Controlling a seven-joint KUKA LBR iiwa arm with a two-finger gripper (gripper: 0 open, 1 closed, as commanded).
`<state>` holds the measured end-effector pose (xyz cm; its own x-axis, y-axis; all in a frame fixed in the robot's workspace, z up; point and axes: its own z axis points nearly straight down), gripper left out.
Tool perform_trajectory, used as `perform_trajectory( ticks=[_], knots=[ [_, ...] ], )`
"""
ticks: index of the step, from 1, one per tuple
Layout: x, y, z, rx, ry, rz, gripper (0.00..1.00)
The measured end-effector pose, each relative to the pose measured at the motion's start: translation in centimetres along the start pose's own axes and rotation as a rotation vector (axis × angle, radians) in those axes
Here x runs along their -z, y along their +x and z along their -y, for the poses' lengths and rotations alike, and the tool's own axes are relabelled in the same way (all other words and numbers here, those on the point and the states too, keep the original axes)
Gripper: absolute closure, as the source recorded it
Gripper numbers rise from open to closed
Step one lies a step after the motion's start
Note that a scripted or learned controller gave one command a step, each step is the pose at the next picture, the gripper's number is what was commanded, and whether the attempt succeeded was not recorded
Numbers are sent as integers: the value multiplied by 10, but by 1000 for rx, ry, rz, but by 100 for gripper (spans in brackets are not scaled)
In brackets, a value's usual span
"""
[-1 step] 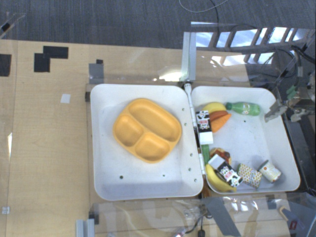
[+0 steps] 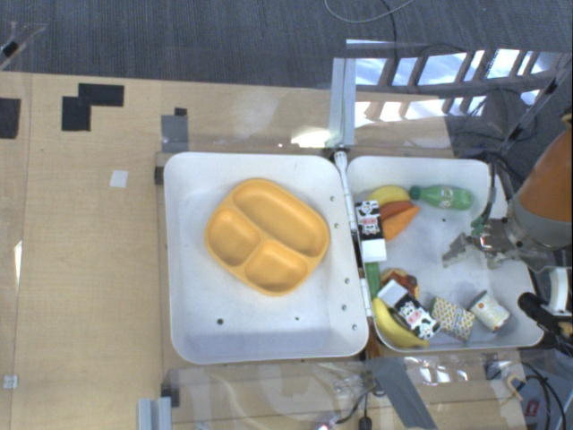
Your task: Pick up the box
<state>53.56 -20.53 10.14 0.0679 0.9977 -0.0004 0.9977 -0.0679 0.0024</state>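
Bench (image 2: 89,267): light wood-grain top. You will note black square marks near its far left corner and a small pale tag on its left part.
Floor (image 2: 179,25): dark grey carpet beyond the bench's far edge; a thin cable (image 2: 376,7) loops across it.
Frame (image 2: 343,97): a metal post stands at the far edge where the two bins meet, with bright reflections just to its right.
Left bin (image 2: 188,330): shallow, white, rounded corners. It carries a yellow divided plate (image 2: 267,236) with three compartments, sitting near the bin's middle.
Right bin (image 2: 466,173): shallow, white, crowded with small goods.
Box (image 2: 369,229): your task item. A narrow carton with a black-and-white print and a green end, it lies lengthwise along the right bin's left wall.
Far edge of right bin: a banana (image 2: 387,194), an orange carrot-like piece (image 2: 400,218) beside it, and a green bottle (image 2: 443,197) lying on its side.
Near edge of right bin: a second banana (image 2: 394,325), a small cow-print carton (image 2: 412,314) on it, a patterned packet (image 2: 452,318) and a paper cup (image 2: 491,312) on its side.
Arm (image 2: 546,195): grey with an orange band, over the right bin's right edge.
Gripper (image 2: 470,245): fingers spread wide with nothing between them, low over the bin's right half, well apart from the box.
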Motion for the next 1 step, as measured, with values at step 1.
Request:
perform_trajectory(
  ticks=[1],
  knots=[
    [-11, 64, 8, -52, -12, 0, 0]
  ],
)
